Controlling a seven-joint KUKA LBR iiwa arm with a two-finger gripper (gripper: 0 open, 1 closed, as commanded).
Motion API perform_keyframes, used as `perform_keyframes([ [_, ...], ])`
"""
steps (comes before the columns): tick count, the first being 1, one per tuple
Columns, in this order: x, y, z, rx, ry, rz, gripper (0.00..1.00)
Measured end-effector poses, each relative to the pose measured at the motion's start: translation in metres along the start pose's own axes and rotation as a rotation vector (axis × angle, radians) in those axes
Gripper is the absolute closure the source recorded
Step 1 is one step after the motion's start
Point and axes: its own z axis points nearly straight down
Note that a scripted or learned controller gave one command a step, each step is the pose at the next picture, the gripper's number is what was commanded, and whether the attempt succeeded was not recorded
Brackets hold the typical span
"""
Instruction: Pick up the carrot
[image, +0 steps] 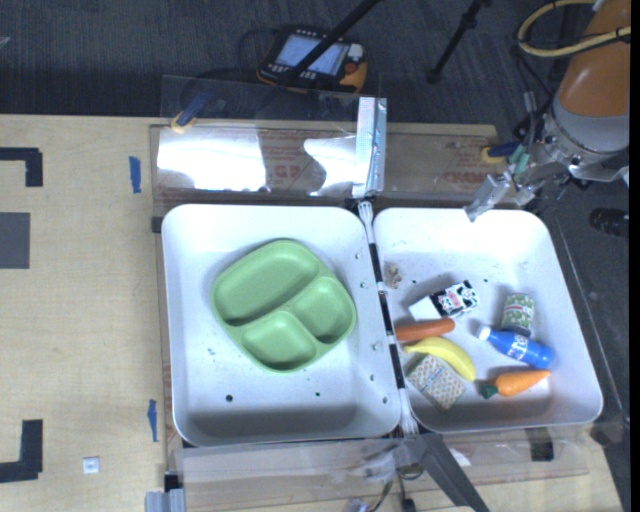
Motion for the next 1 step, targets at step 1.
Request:
perform_keyframes([
  [1, 0.0042, -0.0752, 0.0833, 0.002, 0.002, -0.116, 0.00],
])
